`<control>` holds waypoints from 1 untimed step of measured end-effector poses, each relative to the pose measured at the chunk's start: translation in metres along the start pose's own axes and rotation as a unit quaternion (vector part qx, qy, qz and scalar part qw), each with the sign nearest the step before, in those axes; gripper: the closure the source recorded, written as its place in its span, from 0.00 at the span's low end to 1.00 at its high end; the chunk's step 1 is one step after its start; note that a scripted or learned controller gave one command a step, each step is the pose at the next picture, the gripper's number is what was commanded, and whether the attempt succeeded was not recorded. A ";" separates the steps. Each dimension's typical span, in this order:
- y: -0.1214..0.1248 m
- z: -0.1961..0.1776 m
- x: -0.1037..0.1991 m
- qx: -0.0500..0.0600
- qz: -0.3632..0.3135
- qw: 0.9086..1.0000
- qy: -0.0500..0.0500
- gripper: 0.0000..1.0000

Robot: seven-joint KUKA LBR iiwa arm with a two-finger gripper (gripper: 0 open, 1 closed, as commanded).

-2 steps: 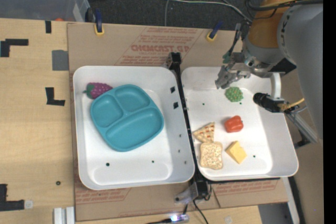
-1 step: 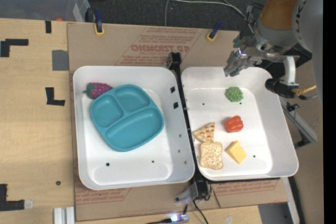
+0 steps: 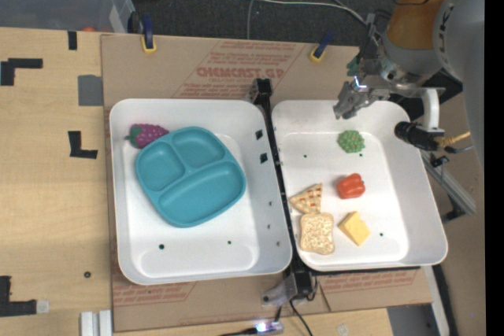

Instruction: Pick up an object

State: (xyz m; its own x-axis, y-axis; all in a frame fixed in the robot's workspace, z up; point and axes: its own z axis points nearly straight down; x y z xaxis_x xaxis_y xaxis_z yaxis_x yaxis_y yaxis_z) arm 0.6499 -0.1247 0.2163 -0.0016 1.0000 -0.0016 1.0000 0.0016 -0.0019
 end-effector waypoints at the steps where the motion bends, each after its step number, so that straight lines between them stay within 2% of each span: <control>1: -0.021 -0.010 0.049 0.000 -0.001 1.000 0.001 1.00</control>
State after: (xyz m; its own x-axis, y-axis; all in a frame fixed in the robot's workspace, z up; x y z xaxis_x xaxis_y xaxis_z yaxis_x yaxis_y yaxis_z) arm 0.6291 -0.0757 0.2259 -0.0042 1.0000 0.0007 1.0000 0.0042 -0.0023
